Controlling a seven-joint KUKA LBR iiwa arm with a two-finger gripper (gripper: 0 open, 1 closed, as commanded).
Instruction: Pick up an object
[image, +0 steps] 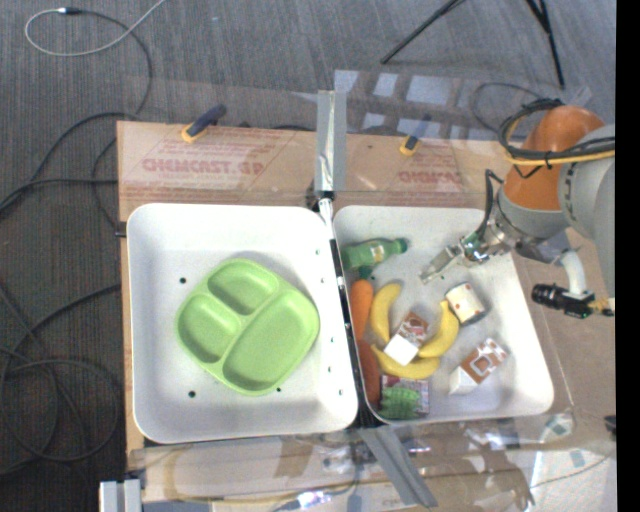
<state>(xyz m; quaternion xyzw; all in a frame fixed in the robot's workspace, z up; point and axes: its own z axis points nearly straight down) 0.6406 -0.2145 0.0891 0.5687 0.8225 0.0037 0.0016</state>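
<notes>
The right bin (535, 385) holds a banana (385, 318), carrot (362, 312), small green bottle (375, 250) and several little cartons (464, 301). The gripper (440, 266) hovers over that bin's upper part, fingers slightly spread, pinching nothing. The left bin (150, 300) holds a green divided plate (248, 326).

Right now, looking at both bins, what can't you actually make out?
- Gripper, camera view: its fingers are too small and thin against the right bin to read their state.
- Carrot: its lower end is hidden by the bin's rim and the banana.
- Small cartons: printing too small to read.
- Green packet: partly covered by the banana, contents unclear.
- Arm: cut off at the right edge.
</notes>
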